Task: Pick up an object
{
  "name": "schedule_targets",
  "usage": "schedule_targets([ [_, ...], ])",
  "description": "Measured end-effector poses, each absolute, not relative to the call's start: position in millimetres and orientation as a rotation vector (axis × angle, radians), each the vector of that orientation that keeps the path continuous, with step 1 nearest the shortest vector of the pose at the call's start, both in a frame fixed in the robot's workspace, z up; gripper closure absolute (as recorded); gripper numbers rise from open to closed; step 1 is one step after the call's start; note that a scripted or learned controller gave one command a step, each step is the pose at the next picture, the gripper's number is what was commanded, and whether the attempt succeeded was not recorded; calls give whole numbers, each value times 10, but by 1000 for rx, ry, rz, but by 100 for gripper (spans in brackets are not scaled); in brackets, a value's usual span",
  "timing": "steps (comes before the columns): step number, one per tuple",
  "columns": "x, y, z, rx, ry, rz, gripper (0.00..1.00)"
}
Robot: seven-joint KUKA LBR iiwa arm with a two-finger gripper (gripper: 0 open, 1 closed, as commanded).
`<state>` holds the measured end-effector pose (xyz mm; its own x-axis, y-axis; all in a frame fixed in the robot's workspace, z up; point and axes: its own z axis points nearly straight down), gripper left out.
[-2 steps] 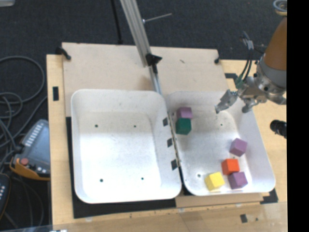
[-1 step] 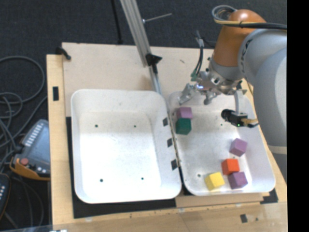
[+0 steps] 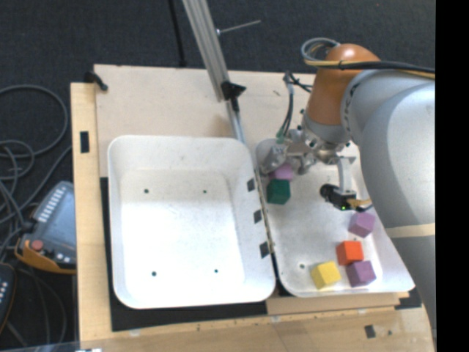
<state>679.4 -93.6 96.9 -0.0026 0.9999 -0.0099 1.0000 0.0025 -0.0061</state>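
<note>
My gripper (image 3: 274, 158) hangs low over the far left corner of the right bin (image 3: 308, 229), close to the wall shared with the left bin. A small pink block (image 3: 284, 173) lies right at the gripper's tip, touching or just under it; whether it is gripped is hidden. A dark green block (image 3: 278, 191) sits directly in front of the pink one. Further right and nearer lie a light purple block (image 3: 361, 224), an orange block (image 3: 350, 251), a yellow block (image 3: 326, 274) and a darker purple block (image 3: 360, 272).
The left bin (image 3: 183, 218) stands beside the right one. A slanted aluminium post (image 3: 209, 42) rises from the bench behind the bins, near the gripper. The arm's grey body (image 3: 396, 138) covers the right bin's far right side. Cables and a pendant (image 3: 51, 226) lie off the bench, left.
</note>
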Motion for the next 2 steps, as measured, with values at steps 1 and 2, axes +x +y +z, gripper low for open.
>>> schedule_targets([
  [1,6802,-940,1096,2213,2223,-14,100],
  [2,6733,-67,2026,2208,2229,11,100],
])
